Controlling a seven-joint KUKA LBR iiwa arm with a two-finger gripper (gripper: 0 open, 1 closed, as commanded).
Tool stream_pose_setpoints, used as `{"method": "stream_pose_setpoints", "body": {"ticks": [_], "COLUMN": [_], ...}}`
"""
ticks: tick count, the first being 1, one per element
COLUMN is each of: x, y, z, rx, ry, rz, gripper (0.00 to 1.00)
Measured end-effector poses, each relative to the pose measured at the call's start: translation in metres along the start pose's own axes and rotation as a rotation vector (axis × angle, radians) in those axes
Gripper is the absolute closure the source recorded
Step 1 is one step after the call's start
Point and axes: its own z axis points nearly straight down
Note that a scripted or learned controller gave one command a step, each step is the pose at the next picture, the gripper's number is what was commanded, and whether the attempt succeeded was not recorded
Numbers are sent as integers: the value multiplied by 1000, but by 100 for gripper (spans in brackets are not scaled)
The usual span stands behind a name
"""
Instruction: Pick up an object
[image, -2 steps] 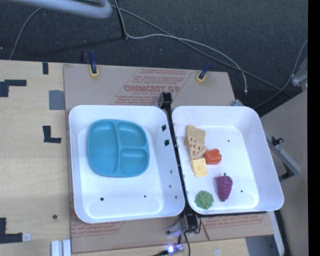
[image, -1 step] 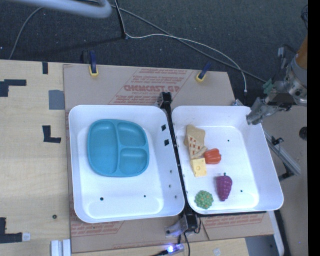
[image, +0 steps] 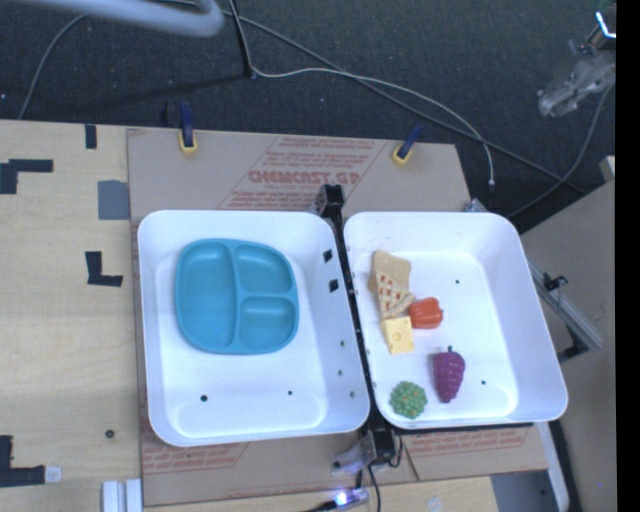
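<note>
While the gripper (image: 575, 80), grip state unclear, hovers top right, food (image: 412, 335) lies well below.

Hand (image: 578, 82): pale grey metal, blurred, small parts at top right corner.

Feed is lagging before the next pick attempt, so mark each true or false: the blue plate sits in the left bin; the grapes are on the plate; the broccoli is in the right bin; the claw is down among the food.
Blue plate sits in the left bin: true.
Grapes are on the plate: false, they lie in the right bin.
Broccoli is in the right bin: true.
Claw is down among the food: false, it is beyond the bins at upper right.
</note>
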Motion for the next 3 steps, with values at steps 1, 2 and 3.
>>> {"method": "stream_pose_setpoints", "body": {"ticks": [1, 2, 3], "x": [62, 115, 195], "y": [-40, 39, 6], "z": [114, 3, 116], "rx": [31, 4, 32], "ry": [7, 3, 5], "rz": [-1, -2, -4], "gripper": [100, 100, 100]}}
